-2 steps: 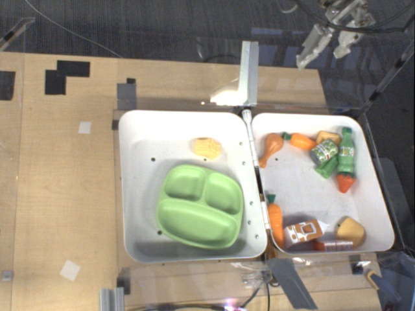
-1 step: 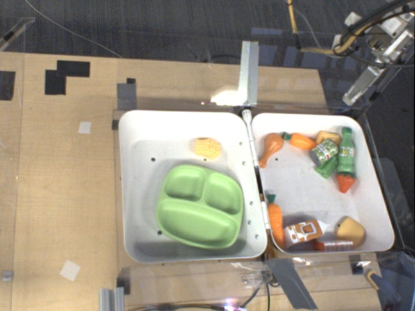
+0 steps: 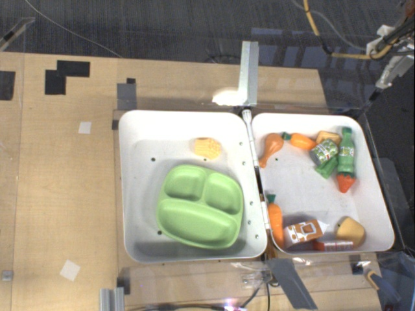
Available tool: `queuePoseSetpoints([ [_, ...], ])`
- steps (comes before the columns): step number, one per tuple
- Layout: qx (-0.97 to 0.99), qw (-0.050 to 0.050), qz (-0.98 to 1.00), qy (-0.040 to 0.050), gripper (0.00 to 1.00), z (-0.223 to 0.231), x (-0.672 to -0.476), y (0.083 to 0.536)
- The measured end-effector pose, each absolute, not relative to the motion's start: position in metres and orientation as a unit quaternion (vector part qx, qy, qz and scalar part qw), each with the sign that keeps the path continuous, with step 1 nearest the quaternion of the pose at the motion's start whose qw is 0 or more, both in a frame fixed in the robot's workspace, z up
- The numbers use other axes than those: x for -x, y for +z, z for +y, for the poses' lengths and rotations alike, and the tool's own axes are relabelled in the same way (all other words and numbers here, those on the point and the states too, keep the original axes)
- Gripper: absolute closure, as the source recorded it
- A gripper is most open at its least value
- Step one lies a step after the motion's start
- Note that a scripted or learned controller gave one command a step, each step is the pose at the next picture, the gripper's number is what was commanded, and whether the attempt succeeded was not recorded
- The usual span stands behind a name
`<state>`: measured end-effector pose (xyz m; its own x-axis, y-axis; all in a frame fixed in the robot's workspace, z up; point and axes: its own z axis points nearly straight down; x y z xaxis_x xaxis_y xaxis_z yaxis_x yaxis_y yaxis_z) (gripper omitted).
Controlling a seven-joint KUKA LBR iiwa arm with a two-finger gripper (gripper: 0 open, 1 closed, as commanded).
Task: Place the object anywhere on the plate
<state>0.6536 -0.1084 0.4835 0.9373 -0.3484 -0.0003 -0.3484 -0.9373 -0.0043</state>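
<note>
Plate (image 3: 200,206), green and three-sectioned, is lying toward the left bin's (image 3: 133,173) front edge. What may be a yellow corn piece (image 3: 207,148) is sitting behind it, near the rear edge. Toy foods are crowding the right bin (image 3: 379,193).

Right bin (image 3: 373,193): chicken drumstick (image 3: 271,146), carrot (image 3: 301,140), green can (image 3: 324,153), green bottle (image 3: 346,153), strawberry (image 3: 345,183) just below it, another carrot (image 3: 275,220), ketchup bottle (image 3: 303,232), tan wedge (image 3: 351,229). Black patches (image 3: 65,75) on surface (image 3: 52,193).

Glossy green plastic plate (image 3: 200,206), matt wooden bench (image 3: 58,193)
</note>
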Motion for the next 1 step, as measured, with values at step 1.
queuePoseSetpoints([
  [1, 0.988, 0.002, 0.154, 0.0004, 0.00, -0.1835, -0.5625, 0.4347],
])
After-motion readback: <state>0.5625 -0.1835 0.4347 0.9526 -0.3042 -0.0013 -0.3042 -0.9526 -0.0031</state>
